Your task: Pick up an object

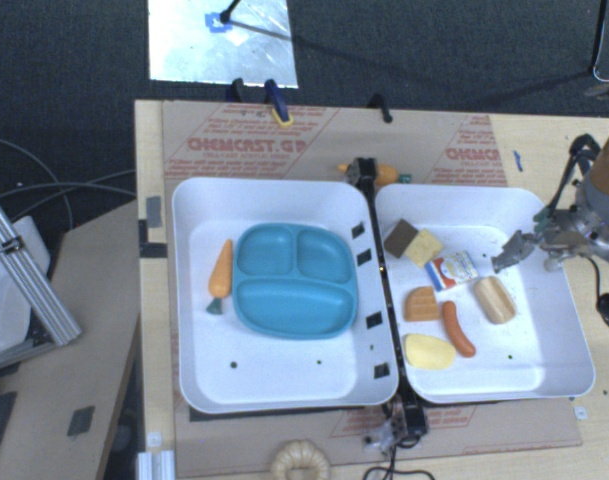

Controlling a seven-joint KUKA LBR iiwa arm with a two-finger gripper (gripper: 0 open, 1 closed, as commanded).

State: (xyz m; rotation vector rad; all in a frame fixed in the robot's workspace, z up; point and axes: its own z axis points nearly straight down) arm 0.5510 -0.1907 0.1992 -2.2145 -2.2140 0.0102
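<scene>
While gripper (pixel 511 253) hovers nr right bin's (pixel 569 353) edge, nothing held.

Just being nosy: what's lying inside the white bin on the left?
The left bin holds a blue divided plate and a toy carrot beside it, on the side away from the other bin. Whatever lies under the plate is covered.

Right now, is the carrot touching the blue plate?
Apart. The camera view shows a thin strip of white bin floor between the carrot and the blue plate.
</scene>
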